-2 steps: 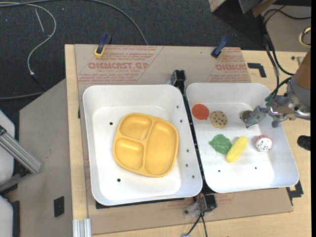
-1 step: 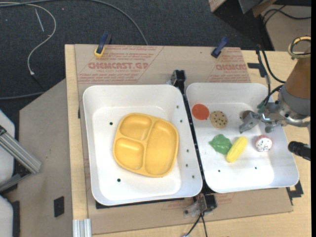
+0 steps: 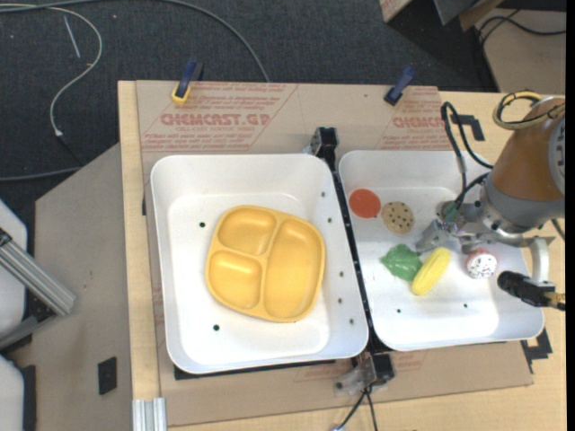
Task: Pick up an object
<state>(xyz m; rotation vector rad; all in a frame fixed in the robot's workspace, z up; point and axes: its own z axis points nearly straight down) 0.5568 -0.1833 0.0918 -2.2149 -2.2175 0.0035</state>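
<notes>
The right bin (image 3: 446,334) holds several small objects: an orange disc (image 3: 365,203), a speckled cookie (image 3: 396,215), a green lumpy piece (image 3: 401,261), a yellow corn-like piece (image 3: 430,271) and a white ball with red dots (image 3: 482,264). My gripper (image 3: 442,230) reaches in from the right and hangs just above the upper end of the yellow piece, right of the cookie. Nothing is visibly held in it. The grey arm with its orange band (image 3: 528,171) covers the bin's right side.
The left bin (image 3: 176,241) holds a yellow divided plate (image 3: 266,262). Black brackets (image 3: 324,140) sit between the bins. Blue clamps (image 3: 187,79) pin the cardboard at the back. Cables (image 3: 458,133) hang by the arm, and a black fitting (image 3: 524,287) juts out low on the right.
</notes>
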